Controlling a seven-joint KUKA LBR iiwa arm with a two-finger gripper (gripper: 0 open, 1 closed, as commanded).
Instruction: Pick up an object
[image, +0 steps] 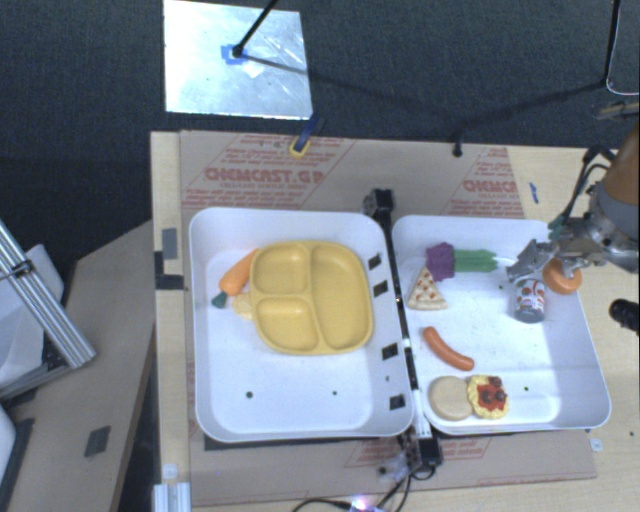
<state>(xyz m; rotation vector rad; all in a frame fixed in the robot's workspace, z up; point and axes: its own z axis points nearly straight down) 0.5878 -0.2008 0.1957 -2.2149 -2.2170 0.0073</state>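
Camera view: gripper (532, 262) hovering over can (529, 299) near right bin (592, 372) wall; finger state unclear. Risking can tipping or wall collision.

Our arm (620, 200) reaches in from the right, wrist angled down and leftward; our gripper (528, 268) hangs low, perhaps slightly tilted, though the view blurs.

Two white bins (300, 420), smooth semi-gloss plastic. Yellow divided tray (305, 297), smooth matt plastic. Toy foods look plastic: carrot (238, 272), sausage (448, 348) w/ slight sheen. Small can (529, 298), shiny metal. Bench top (270, 170) is matt printed cardboard. Foil-like silver sheet (237, 60), crinkled, reflective.
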